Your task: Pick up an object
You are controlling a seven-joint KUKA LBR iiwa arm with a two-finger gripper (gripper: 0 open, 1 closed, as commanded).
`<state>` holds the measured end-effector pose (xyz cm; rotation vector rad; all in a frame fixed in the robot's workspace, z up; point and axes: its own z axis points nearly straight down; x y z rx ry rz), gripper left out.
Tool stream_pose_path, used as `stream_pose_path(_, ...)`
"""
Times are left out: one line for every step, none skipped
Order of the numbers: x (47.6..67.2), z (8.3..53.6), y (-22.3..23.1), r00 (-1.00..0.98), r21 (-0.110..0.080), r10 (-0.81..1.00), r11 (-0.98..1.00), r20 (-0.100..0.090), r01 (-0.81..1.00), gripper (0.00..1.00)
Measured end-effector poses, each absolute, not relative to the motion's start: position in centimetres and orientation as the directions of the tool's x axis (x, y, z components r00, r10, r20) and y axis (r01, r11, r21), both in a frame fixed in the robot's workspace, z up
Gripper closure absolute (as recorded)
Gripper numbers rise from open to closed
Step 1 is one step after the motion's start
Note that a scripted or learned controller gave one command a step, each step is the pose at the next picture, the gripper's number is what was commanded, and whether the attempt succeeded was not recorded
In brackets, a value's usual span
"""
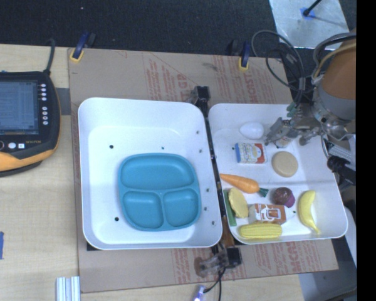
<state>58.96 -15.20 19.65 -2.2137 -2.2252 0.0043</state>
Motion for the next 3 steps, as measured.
stream_pose_path(55.4, 9.4, -17.7, -0.006, 0.0, 1.0, 0.006, -0.003, 1.0, 0.0)
stream_pose_path(63.5, 9.4, -17.7, 0.002, -0.025, 1.0, -0.002, 0.003, 1.0, 0.0)
stream_pose_path(65.6, 11.5, -21.1, -0.002, -0.004, 1.0, 0.002, -0.001, 1.0, 0.0)
